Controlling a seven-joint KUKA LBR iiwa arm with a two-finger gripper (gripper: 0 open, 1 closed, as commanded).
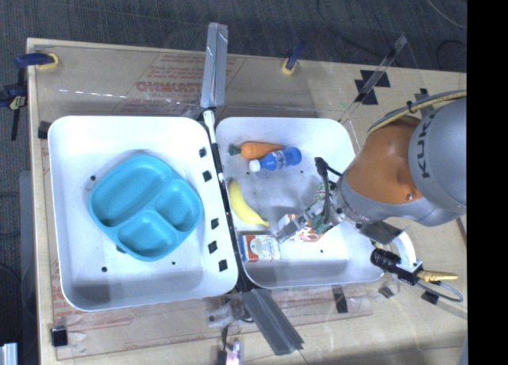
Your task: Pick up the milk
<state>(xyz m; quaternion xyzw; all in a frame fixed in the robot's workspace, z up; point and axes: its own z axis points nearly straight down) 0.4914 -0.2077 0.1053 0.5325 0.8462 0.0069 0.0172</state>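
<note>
At the left of the frame the left bin [63,197] holds a blue divided tray [144,205], lying flat near its middle. Past the divider, in the right bin [337,137], an orange carrot [260,149] lies along the upper wall with a bottle with a blue cap [275,159] just beside it, both on their sides. Below them a yellow banana [243,205] lies along the bin's left wall. The milk [259,247], a small carton with red and white print, lies flat in the lower left corner of this bin, just below the banana. My pincer [292,227] is low over the bin floor, just to the upper right of the carton and near the banana's lower end; something white and red shows at its tip, but I cannot tell whether my fingers are open or closed, nor whether they have hold of anything. My wrist slants down and leftward from the right of the frame, the orange band [382,169] above the bin's right wall and the grey link [444,157] beyond it over the bench [119,78].
</note>
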